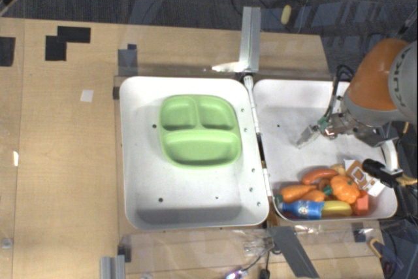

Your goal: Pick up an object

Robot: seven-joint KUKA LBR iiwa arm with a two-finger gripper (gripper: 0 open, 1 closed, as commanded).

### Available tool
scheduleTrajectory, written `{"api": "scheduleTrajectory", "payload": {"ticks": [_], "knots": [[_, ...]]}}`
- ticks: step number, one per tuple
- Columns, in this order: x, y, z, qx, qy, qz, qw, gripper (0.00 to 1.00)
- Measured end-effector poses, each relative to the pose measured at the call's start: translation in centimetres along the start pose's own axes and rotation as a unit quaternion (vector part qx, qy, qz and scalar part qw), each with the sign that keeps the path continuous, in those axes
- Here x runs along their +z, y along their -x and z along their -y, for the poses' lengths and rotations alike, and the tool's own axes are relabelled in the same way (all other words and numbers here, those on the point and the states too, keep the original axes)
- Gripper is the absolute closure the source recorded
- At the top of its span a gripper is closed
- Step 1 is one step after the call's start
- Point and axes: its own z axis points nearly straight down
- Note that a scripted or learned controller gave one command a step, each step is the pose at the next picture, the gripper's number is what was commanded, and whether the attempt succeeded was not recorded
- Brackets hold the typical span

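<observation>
toy food pile (330, 196) sits jammed in the right bin's (281, 108) near corner; gripper (312, 134) hovers above, grip state i cannot tell, so it could easily snag two or slip.

The arm (382, 85) comes in from three o'clock, its orange band bulging at the frame's right side above a grey wrist. From there the wrist slants down toward eight o'clock. The gripper (313, 132) sits at the wrist's low end, its two thin grey fingers (305, 136) pointing toward eight o'clock with nothing seen between them.
</observation>
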Motion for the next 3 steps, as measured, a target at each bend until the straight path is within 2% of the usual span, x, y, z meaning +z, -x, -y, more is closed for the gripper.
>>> {"api": "scheduleTrajectory", "payload": {"ticks": [1,2,3], "knots": [[0.0,-4.6,-2.3,-0.025,0.001,0.0,0.9997,0.0],[0.1,-4.8,-4.9,-0.019,0.0,0.0,0.9998,0.0],[0.3,-4.4,-9.4,-0.04,-0.002,-0.001,0.9992,0.0]]}}
